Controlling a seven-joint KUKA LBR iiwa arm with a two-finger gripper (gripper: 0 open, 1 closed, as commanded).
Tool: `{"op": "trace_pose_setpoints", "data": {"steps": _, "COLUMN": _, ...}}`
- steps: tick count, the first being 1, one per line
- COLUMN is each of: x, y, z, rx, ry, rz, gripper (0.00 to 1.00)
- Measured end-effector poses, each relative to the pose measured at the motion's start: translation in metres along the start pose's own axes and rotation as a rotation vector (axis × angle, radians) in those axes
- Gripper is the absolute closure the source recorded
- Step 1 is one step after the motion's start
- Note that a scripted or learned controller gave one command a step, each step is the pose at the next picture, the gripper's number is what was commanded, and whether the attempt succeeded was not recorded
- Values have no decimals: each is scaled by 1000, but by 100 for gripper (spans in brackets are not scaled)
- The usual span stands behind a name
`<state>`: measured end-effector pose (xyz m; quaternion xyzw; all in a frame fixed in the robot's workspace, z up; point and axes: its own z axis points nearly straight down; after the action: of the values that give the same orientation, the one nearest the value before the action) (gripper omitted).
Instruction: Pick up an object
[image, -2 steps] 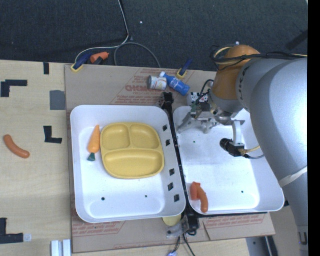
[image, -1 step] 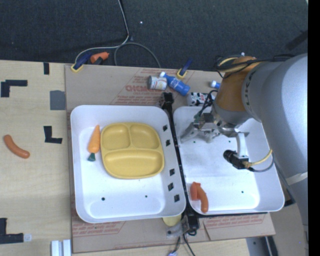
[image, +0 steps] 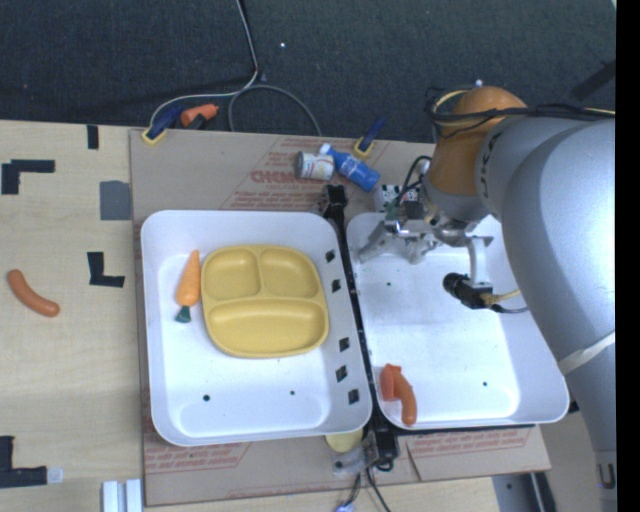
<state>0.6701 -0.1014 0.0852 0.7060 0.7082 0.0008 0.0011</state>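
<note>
Well below gripper (image: 400, 238), seemingly empty: sausage (image: 400, 392).

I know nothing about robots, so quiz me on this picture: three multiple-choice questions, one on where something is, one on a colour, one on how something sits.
1. Where is the yellow divided plate?
A. left bin
B. right bin
C. on the cardboard

2. What colour is the band above the arm's wrist?
A. blue
B. orange
C. green

3. How does the toy carrot sit?
A. on the plate
B. beside the plate's left edge
C. outside the bins

Answers: 1 A, it sits in the left bin. 2 B, the band is orange. 3 B, it lies along the plate's left edge.
</note>
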Motion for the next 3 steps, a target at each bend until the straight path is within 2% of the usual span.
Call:
{"op": "trace_pose_setpoints", "data": {"steps": 1, "x": 0, "y": -1, "z": -10, "rx": 0, "ry": -1, "rz": -1, "gripper": 100}}
{"op": "trace_pose_setpoints", "data": {"steps": 2, "x": -28, "y": 1, "z": -126, "rx": -9, "ry": -3, "rz": 3, "gripper": 100}}
{"op": "trace_pose_setpoints", "data": {"steps": 3, "x": 13, "y": -83, "z": -159, "rx": 4, "ry": 2, "rz": 1, "gripper": 100}}
